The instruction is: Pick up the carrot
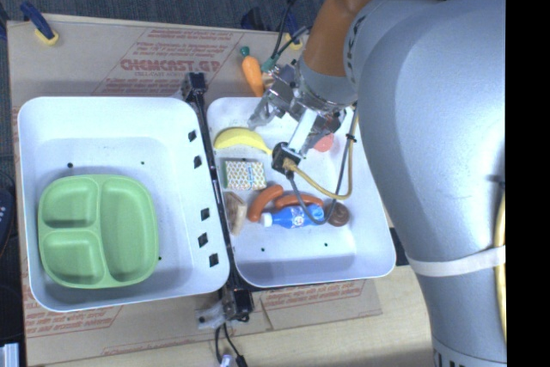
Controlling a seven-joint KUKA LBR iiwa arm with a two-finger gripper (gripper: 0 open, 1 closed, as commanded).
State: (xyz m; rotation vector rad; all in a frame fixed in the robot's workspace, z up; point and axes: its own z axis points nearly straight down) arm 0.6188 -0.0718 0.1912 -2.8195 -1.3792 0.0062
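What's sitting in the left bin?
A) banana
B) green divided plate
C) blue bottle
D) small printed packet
B: the green divided plate lies in the left bin, while the banana, blue bottle and small printed packet are all in the right bin.

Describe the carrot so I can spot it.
Start at the white bin under the arm. Beyond its far corner by the other bin, on the printed cardboard, lies the carrot. Its green tip sets it apart from the curved orange piece inside the bin.
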